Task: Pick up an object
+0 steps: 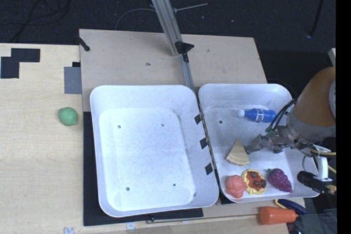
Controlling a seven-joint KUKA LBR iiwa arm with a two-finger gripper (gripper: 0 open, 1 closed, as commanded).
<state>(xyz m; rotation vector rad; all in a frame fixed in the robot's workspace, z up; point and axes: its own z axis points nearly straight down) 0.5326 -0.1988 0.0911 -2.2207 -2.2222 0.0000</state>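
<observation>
Grey and orange, the arm (315, 109) reaches in from the right, low over the right bin (219, 101). Its gripper (258, 146) points left, just beside the cheese wedge (238, 153); whether the jaws are spread, I cannot tell.

Orange obj (278, 215) cut off, bottom edge

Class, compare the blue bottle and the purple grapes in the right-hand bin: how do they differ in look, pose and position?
Colour: the blue bottle is bright blue with a white cap; the purple grapes are dark purple.
Shape: the bottle is smooth and long; the grapes are a bumpy cluster.
Position: the bottle lies on its side near the far wall; the grapes sit near the front rim, beside the pizza slice.
Shared: both rest in the right bin, untouched by the gripper.
</observation>
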